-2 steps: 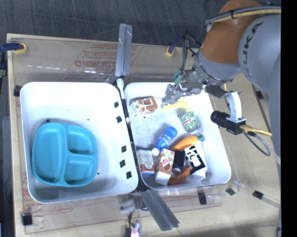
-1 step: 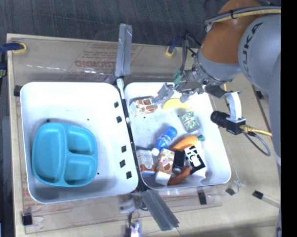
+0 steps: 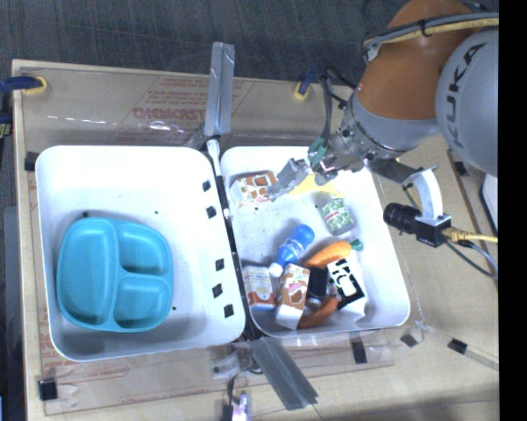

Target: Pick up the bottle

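In the right bin [image 3: 381,274], the bottle [image 3: 295,242] lies below the tool [image 3: 291,175].

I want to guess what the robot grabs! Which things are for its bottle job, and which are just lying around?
For the job:
- blue bottle, lying in the right bin
- end effector, hovering over that bin's far side

Just lying around:
- blue divided plate in the left bin
- small cartons
- orange carrot-like toy
- green can
- packet
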Available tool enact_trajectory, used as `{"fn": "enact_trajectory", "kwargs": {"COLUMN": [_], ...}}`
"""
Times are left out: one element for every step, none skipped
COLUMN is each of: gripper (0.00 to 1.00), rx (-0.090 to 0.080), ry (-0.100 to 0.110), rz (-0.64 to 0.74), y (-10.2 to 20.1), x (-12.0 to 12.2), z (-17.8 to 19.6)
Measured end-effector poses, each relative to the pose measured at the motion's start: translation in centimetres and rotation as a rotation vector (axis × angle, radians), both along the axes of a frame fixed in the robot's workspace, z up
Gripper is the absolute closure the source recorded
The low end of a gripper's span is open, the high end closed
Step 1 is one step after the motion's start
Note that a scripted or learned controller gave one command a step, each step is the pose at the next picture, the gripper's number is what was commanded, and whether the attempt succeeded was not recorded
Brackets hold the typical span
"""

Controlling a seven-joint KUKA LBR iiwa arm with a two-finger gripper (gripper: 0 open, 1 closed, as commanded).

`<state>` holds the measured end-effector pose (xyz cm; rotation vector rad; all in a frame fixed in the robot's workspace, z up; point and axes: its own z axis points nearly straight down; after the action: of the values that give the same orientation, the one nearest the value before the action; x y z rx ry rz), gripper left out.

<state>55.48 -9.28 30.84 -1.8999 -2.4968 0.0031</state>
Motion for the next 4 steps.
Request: {"fn": "enact_trajectory", "kwargs": {"gripper": [0.0,0.0,0.0,0.0], "rx": [-0.001,-0.008,-0.002,-0.007], "ry": [0.001,-0.025,-0.002,-0.026], "rz": [-0.179,-0.127,-0.256,-0.173], "y": [-4.2,-7.6,-3.3,-6.8], "x": [-3.1,-1.1,0.3,-0.9], "z": [-12.0,-19.7,-11.0,-19.7]}}
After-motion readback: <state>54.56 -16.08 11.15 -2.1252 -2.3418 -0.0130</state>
